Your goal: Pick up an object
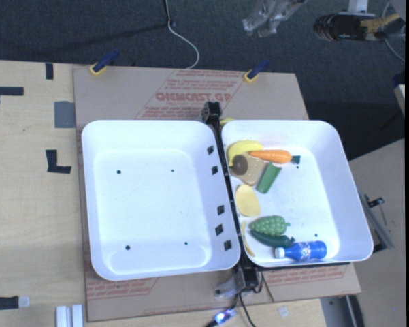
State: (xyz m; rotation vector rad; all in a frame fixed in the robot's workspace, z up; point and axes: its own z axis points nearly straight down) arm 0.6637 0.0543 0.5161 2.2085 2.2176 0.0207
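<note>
The right bin (326, 148) holds several toy items along its left side: an orange carrot (270, 156), a yellow banana (243, 148), a brown round piece (239, 163), a green pickle-like piece (268, 178), a pale yellow slice (247, 199), a green bumpy vegetable (269, 224) and a blue bottle (302, 251) near the front. My gripper (267, 18) hangs high at the top of the view, well above and behind the bins, with nothing visible between its fingers.
The left bin (150, 196) stands beside the right one, joined by a black divider with clips (220, 176). Both bins rest on a cardboard sheet (190, 94) fixed with yellow-blue clamps (103, 62). A cable (180, 36) runs over the dark floor.
</note>
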